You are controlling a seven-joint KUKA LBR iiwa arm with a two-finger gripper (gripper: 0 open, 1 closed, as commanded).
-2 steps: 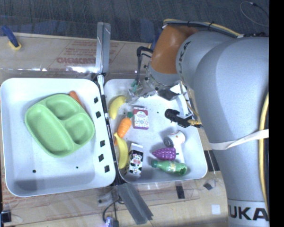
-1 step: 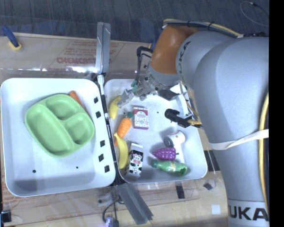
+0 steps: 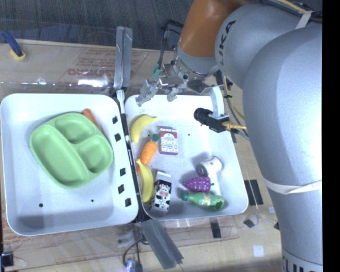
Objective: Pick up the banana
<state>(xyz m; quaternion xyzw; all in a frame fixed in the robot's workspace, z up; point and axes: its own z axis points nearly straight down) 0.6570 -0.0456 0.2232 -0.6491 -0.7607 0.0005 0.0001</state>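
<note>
I had grasped nothing yet: the fingers (image 3: pixel 154 89) hung apart and empty at the upper centre, above the banana (image 3: pixel 139 126) lying in the right bin (image 3: pixel 238 194).

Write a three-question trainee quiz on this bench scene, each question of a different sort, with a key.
1. True or false: the green three-compartment plastic tray lies in the left white bin.
2. How many yellow bananas are in the right white bin?
3. Which lies between the two bananas: A) purple grape bunch, B) orange carrot, C) green bottle?

Key
1. True.
2. Two: upper yellow banana, lower yellow banana.
3. B.
</note>
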